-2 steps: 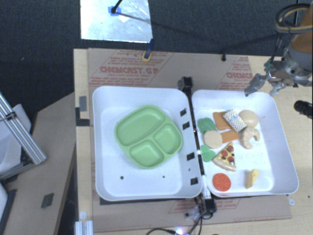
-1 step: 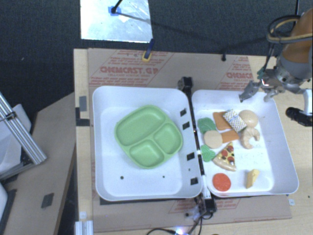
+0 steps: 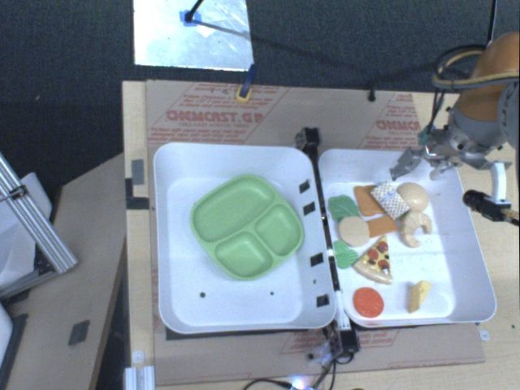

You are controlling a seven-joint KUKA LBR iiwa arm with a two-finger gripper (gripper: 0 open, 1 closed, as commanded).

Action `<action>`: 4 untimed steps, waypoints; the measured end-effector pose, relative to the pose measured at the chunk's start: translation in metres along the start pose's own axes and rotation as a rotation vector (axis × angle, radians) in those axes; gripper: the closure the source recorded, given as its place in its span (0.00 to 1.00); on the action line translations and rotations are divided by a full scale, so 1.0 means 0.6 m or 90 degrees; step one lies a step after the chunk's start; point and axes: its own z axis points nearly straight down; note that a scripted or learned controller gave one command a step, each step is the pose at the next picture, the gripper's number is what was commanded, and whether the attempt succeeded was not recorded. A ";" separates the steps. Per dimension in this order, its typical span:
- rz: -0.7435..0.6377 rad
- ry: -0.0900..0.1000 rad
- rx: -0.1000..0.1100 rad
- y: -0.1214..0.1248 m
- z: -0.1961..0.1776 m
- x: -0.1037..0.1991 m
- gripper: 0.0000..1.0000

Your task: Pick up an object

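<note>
The right bin (image 3: 467,254) holds several toy foods: a pizza slice (image 3: 375,261), a red tomato slice (image 3: 368,302), a yellow cheese wedge (image 3: 418,295), a beige round bun (image 3: 353,231), an orange cracker (image 3: 372,207), a checkered wrapped piece (image 3: 392,201), a pale egg-like ball (image 3: 413,194) and green leaves (image 3: 343,207). My gripper (image 3: 422,167) hangs over the bin's far edge, just behind the egg-like ball and the wrapped piece. Its fingers are spread open with nothing between them.
A green divided plate (image 3: 246,226) lies in the left bin (image 3: 175,185). A black divider with clips (image 3: 321,226) runs between the bins. A black arm fitting (image 3: 487,205) juts out over the right bin's right rim. A metal frame (image 3: 32,226) stands at far left.
</note>
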 end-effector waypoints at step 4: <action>-0.003 -0.001 -0.005 0.024 -0.147 0.001 1.00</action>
